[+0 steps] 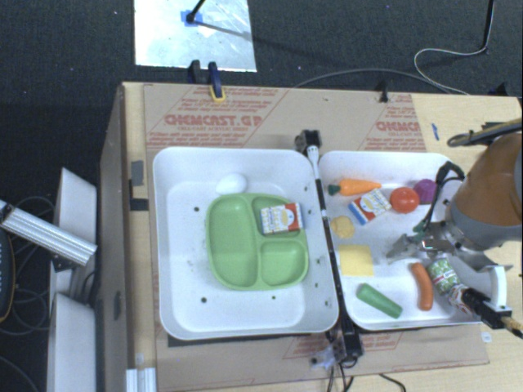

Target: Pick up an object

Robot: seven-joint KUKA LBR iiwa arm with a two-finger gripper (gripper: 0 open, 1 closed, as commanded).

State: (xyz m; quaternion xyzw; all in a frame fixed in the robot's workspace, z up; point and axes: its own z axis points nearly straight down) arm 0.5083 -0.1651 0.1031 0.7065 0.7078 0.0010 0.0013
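Observation:
The right bin (384, 167) holds several toy foods: a carrot (357, 187), a red tomato (404, 199), a purple piece (425, 190), a small red-and-white carton (372, 205), a yellow lump (343, 228), a flat yellow slab (355, 260), a green cucumber (378, 300), an orange sausage (422, 286) and a green-labelled bottle (446, 278). My gripper (411, 243) hangs low over this bin's right half, just above the sausage and right of the yellow slab. I see nothing between its fingers.
The left bin (188, 300) carries a green divided plate (255, 243) with a small carton (279, 217) on its upper right section, and a white egg (231, 184) behind it. A black divider (323, 219) separates the bins. Cables run past the bench's far right.

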